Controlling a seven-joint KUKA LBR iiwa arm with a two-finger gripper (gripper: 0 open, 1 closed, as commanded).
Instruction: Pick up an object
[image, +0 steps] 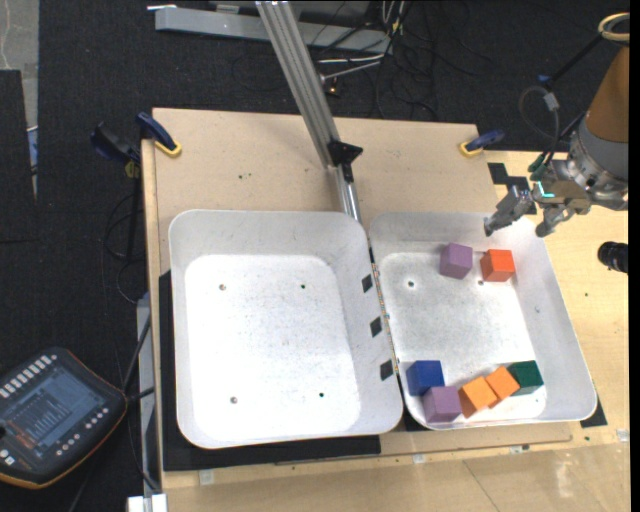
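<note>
Your end effector (524, 220) spread wide, nothing between fingers, hovering above right bin (560, 330) far edge, near orange cube (497, 265), purple cube (456, 260) beside it

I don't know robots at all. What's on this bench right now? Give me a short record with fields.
Arm: grey with an orange band, reaching in from the right
Gripper: above the right bin's far right rim, jaws spread, holding nothing
Left bin: white, shallow
Right bin: white, holds six blocks
Far blocks: purple cube beside orange-red cube, near the gripper
Near blocks: blue cube, purple cube, orange block, green cube, clustered along the near edge
Task progress: nothing picked up yet
</note>
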